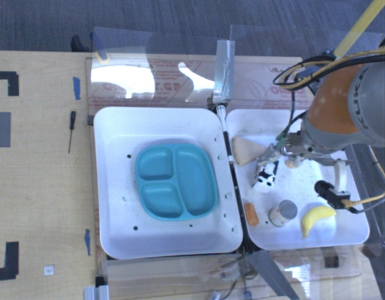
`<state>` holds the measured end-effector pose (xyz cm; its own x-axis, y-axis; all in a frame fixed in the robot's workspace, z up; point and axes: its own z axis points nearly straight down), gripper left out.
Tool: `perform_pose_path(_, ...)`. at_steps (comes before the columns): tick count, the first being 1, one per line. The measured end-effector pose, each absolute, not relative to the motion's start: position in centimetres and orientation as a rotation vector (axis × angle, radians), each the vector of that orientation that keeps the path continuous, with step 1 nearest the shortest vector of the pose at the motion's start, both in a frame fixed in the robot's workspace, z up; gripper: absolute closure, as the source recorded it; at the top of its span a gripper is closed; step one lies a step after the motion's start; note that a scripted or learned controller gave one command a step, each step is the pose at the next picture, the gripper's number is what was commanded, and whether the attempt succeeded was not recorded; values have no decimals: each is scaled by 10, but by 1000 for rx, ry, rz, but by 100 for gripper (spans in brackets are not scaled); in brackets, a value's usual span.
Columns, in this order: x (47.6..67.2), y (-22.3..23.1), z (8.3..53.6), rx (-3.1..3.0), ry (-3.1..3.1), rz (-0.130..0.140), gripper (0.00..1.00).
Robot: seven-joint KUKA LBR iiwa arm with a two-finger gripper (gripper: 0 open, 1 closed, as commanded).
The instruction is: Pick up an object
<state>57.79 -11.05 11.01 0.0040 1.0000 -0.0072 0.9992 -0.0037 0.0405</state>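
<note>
White plastic bins sit side by side on my worktop (36, 186), and my end effector (281, 147) hangs low over the right bin (355, 230), reaching in from the right. Whether it is open or closed I cannot tell; my wrist hides that. It sits just above a small black-and-white toy (265, 174), close to it, though contact is not clear. A tan wedge-shaped piece (245, 149) lies just to its left, near the bin's inner wall. Nearer the front edge lie a yellow banana (317, 219), a small grey can (284, 212) and an orange piece (250, 214). The left bin (111, 136) carries a teal divided tray (177, 180). Dark letters run along my grey arm (367, 108) but are too cut off to read.
</note>
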Motion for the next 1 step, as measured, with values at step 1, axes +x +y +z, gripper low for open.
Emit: perform_pose_path(1,582,-91,96,2202,2214,28,0)
